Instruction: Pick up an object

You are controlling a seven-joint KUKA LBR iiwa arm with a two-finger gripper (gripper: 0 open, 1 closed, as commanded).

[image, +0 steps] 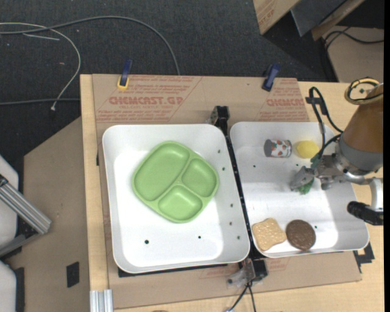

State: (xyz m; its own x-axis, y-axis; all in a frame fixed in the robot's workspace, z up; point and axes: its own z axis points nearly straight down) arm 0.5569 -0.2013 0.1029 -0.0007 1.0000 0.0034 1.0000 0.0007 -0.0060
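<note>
We see the arm [364, 131] reach in from the right over the right bin [268, 192], its orange band above a grey wrist. The hand [303, 181] points left and down toward the middle of that bin, and a small green thing [304, 187] sits right at its tip. We cannot tell whether the hand is open or closed, or whether it grips the green thing.

In the right bin, a small can [277, 148] lies near the far wall, and a yellow lemon-like piece [306, 148] lies just beside it on the right. Near the front wall, a tan cracker [268, 234] and a round brown cookie [301, 234] sit side by side, well apart from the hand.

The left bin [122, 244] holds a green divided plate [175, 181], turned at an angle, with three compartments.

Both bins rest on a brown board [183, 94] with red lettering, which is held to the worktop by two blue clamps [125, 73] at its far edge. Black cables [320, 113] run near the arm. Beyond the worktop we see dark carpet [201, 36] with a thin grey cord across it, and cardboard boxes [274, 13] at the upper right.
</note>
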